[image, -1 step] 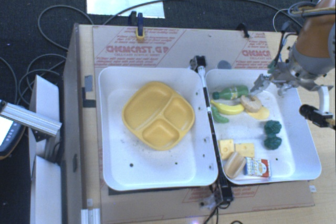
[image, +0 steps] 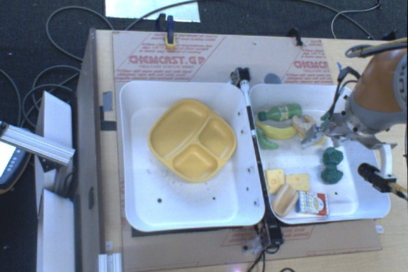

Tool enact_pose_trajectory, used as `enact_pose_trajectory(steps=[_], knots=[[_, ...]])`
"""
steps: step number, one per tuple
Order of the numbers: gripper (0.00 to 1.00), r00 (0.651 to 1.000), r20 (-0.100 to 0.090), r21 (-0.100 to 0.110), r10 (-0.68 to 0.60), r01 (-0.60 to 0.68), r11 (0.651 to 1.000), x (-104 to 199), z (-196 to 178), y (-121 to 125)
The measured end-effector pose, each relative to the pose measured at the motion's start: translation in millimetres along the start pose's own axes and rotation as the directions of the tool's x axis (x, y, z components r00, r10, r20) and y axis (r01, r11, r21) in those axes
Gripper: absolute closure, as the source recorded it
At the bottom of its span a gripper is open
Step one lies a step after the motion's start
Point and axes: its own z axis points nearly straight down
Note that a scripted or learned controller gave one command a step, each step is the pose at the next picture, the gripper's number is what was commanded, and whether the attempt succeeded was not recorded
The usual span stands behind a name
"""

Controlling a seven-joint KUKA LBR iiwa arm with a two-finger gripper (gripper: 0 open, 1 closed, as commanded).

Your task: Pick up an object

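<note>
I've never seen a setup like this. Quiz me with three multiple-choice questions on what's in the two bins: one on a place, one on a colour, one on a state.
1. Where does the yellow divided plate lie?
A. left bin
B. right bin
C. on the floor

2. What colour is the bottle in the right bin?
A. red
B. green
C. blue

3. How does that bottle rest?
A. upright
B. on its side
C. hanging from the gripper

Answers:
1. A, it sits in the middle of the left bin.
2. B, its body is green.
3. B, it lies lengthwise just above the banana, left of the gripper.
</note>
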Motion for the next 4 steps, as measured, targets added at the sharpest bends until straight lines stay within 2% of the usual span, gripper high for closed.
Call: enact_pose_trajectory(steps=[1,2,3,4], knots=[[0.00,1.000,0.000,-0.002,0.000,0.000,1.000,-19.6,32.1,-33.2],[0.00,1.000,0.004,-0.020,0.001,-0.001,1.000,3.1,29.4,-71.8],[1.00,1.000,0.005,-0.023,0.000,0.000,1.000,2.7,18.8,-70.5],[1.00,1.000,0.000,-0.005,-0.002,0.002,1.000,43.3,-86.5,-76.0]])
